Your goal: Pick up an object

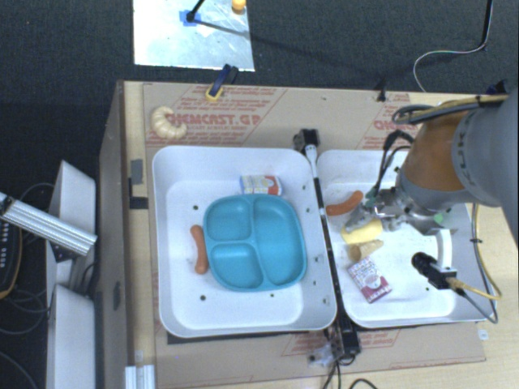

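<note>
The right bin point(430, 310) holds an orange sausage point(344, 204), a yellow cheese wedge point(362, 233), a small tan piece point(365, 249) and a red-and-white packet point(369, 279). My gripper point(375, 211) hangs low over the bin's left part, just above the cheese wedge and right of the sausage. The grey arm with its orange band point(430, 156) reaches in from the right. The gripper's tips blend into the wrist hardware.
The left bin point(182, 298) holds a blue divided plate point(254, 242), an orange sausage point(198, 249) left of it and a small carton point(260, 185) behind it. A black divider clamp point(309, 142) sits between the bins. A croissant-shaped toy point(166, 121) lies on the cardboard.
</note>
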Robot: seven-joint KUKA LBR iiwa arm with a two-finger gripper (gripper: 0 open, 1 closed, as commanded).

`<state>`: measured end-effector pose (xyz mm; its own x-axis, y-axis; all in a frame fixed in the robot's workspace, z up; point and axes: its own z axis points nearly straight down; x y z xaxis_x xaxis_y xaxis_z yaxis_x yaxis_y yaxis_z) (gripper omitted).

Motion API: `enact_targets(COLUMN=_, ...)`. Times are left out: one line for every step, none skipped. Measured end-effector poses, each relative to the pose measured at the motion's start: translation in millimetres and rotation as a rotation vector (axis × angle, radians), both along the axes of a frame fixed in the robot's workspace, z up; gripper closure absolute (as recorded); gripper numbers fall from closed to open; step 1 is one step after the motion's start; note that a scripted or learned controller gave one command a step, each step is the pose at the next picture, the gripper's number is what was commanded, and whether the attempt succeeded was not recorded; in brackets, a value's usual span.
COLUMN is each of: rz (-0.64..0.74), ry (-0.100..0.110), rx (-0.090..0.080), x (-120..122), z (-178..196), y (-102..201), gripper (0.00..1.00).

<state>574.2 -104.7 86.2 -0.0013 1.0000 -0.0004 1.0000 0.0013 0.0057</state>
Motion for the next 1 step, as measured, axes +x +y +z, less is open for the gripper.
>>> enact_targets(rz=0.002, ry=0.003, rx=0.000, x=42.2, z=-1.3, y=-4.2, gripper=0.00)
